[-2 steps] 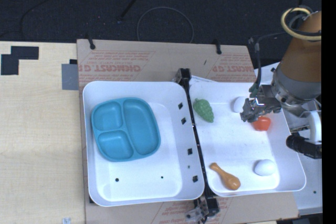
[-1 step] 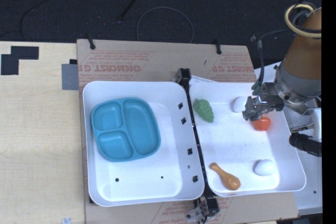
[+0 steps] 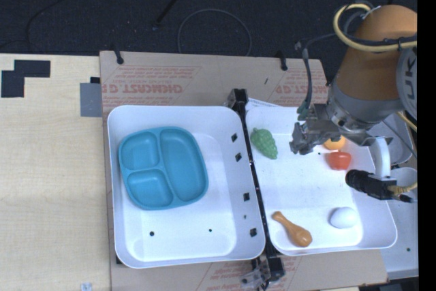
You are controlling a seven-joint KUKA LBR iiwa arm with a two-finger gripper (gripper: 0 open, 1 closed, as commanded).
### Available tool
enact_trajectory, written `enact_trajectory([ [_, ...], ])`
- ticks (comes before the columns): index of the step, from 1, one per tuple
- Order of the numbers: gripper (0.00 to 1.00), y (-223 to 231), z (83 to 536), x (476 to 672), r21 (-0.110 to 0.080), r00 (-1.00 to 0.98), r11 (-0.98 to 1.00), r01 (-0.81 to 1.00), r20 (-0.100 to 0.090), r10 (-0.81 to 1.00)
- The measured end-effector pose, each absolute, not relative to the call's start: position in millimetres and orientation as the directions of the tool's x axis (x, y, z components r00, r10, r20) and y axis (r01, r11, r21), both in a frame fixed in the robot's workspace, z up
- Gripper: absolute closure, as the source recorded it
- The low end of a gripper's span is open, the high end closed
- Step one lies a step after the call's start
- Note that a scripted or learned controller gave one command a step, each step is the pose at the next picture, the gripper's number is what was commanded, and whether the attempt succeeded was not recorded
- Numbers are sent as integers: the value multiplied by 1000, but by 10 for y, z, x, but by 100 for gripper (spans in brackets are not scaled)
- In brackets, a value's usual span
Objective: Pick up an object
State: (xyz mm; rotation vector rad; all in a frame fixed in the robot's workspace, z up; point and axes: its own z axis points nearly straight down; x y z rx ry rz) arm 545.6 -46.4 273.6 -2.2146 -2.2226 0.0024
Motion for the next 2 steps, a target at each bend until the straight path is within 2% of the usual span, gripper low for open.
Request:
enact_trajectory([
  [2, 100, 717, 2640, 5517, -4, -5, 5, 1000, 2, 1000],
])
